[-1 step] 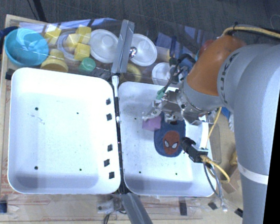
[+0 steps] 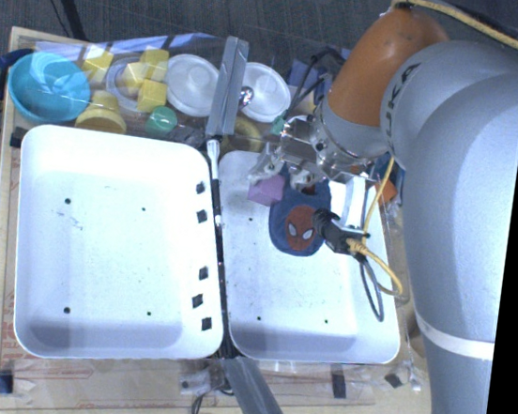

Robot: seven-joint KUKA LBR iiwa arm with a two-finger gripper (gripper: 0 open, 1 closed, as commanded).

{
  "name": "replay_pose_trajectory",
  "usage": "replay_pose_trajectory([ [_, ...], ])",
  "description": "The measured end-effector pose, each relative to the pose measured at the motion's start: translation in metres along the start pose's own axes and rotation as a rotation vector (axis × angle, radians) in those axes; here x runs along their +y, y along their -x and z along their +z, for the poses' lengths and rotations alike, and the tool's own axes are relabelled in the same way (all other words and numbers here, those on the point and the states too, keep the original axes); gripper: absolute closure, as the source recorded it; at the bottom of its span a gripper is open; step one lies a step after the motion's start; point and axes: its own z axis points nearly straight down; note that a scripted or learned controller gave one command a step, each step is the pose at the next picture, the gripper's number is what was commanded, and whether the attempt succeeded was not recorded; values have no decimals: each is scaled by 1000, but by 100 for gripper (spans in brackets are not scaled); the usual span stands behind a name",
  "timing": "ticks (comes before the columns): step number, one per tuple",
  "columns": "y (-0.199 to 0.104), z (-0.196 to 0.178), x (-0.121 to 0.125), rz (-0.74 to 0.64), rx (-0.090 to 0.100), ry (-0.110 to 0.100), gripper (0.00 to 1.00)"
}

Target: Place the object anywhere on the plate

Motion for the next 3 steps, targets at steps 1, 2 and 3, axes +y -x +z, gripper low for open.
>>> replay_pose_trajectory([
  [1,-125,4,-37,170,-1,-4,100],
  [2,-95,50,25,303,-1,-3,100],
  [3,-156,4,1,193,-1,2,100],
])
